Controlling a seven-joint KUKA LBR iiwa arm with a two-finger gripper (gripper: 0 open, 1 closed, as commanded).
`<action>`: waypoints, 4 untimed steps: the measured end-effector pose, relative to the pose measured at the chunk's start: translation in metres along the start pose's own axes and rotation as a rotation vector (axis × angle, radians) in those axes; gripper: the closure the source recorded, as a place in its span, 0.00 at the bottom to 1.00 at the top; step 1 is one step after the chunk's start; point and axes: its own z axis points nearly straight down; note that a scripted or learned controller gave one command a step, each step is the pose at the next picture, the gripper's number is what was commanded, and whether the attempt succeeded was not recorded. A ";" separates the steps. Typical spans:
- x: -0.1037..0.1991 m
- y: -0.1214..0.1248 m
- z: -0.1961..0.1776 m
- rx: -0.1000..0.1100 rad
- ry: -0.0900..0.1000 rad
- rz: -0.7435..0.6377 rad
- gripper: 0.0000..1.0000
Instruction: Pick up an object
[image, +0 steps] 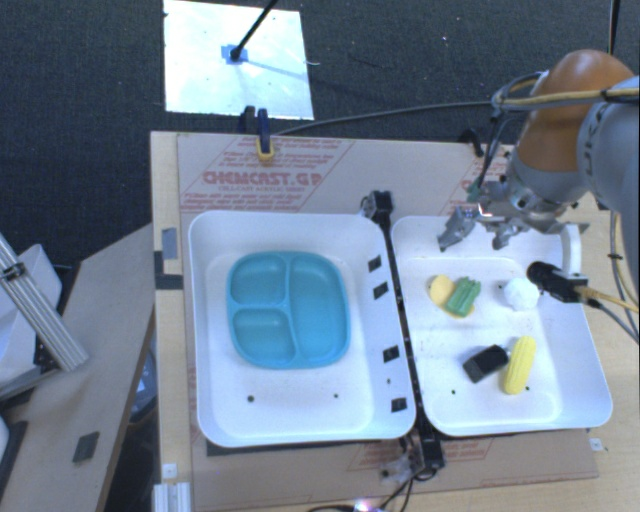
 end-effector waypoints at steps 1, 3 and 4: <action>0.000 0.003 -0.009 -0.013 -0.001 -0.002 0.00; -0.003 0.003 0.106 -0.010 -0.001 0.000 0.00; -0.003 0.005 0.091 -0.018 -0.001 0.001 1.00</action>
